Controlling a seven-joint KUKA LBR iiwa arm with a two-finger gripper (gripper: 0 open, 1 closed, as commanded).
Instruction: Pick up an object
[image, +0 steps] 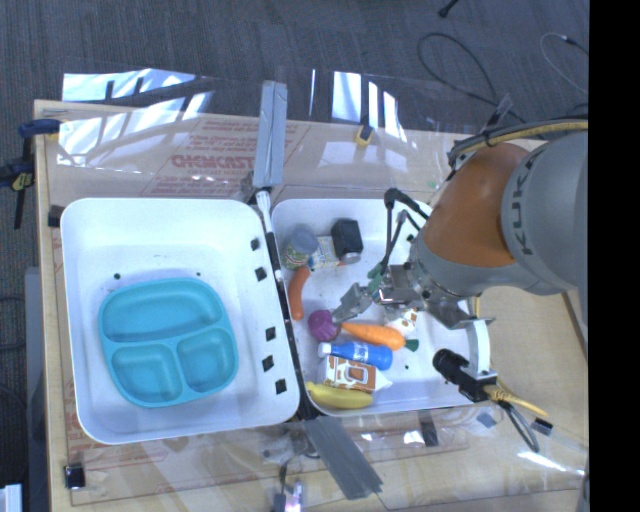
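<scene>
While the gripper (358, 298) hangs low over the right bin (330, 215), its two fingers stand apart with nothing visible between them, tips just above the cluster at the bin's middle. No object is held yet.

Candidates, all in the right bin: purple ball (322, 324), touching the orange carrot (372, 333) beside it; blue-and-white bottle (360, 353) just below the carrot; small printed carton (350, 375); banana (340, 396) against the near wall; orange-red sausage-shaped piece (297, 291) along the left wall; grey can (300, 243) and black block (347, 239) at the far side. Left bin (80, 230) holds a blue divided tray (167, 340).

Risks, as judged:
- Crowding. Ball, carrot and bottle lie touching; a finger may land on a neighbour and block the descent, or close on two things at once.
- Round shapes. Ball and carrot may roll or squirt out as the fingers close.
- Carrot lies slantwise; gripping across its taper may let it slip on lift.
- Arm body hides part of the bin's right side, so contact there cannot be checked.
</scene>
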